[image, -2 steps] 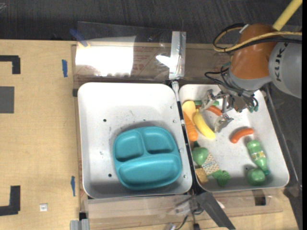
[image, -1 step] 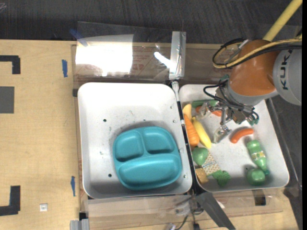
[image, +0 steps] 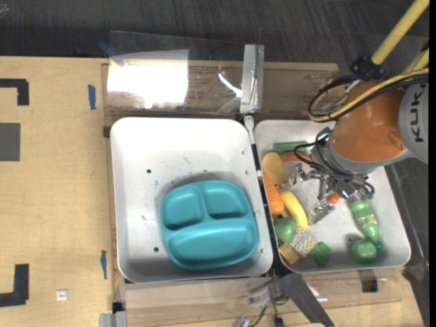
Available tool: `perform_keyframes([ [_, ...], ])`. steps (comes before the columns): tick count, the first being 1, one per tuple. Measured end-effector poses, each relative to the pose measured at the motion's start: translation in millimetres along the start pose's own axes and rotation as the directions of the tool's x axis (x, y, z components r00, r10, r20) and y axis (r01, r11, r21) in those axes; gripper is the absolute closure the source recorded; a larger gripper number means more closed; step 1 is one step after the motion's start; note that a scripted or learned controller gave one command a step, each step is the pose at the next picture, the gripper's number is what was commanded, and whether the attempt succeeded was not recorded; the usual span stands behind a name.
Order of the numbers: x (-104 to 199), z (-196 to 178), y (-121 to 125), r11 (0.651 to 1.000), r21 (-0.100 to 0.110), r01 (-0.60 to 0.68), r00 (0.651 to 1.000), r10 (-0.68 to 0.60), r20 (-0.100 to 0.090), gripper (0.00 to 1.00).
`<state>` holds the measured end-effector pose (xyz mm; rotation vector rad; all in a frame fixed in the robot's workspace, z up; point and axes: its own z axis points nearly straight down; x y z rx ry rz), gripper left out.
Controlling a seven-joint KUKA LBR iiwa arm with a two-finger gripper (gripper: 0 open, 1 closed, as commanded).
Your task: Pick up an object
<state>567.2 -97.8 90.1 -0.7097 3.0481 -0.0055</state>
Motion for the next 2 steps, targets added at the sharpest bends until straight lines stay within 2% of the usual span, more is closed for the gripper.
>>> perform_keyframes([
  [1, -25.1, -20.1, -54.9, 0.915, 0.0, -0.403, 0.915, 0.403, -0.002, 0.0],
  [2, 5.4, 1.6, -64.3, 0.803, 0.0, -0.596, 0.803, 0.596, -0.004, 0.0],
])
